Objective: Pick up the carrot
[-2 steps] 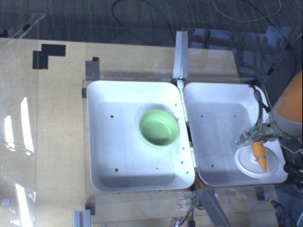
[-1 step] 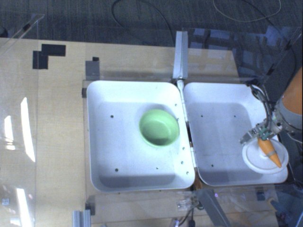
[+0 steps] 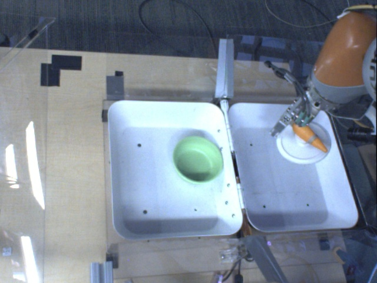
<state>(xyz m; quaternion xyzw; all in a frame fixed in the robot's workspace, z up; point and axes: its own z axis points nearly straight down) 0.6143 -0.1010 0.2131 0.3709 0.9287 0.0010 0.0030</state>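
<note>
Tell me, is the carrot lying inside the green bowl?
No. The carrot lies on a white plate in the right bin; the green bowl is in the left bin.

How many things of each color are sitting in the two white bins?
Green: 1, the bowl in the left bin
Orange: 1, the carrot in the right bin
White: 1, the plate under the carrot
Total: 3
</note>
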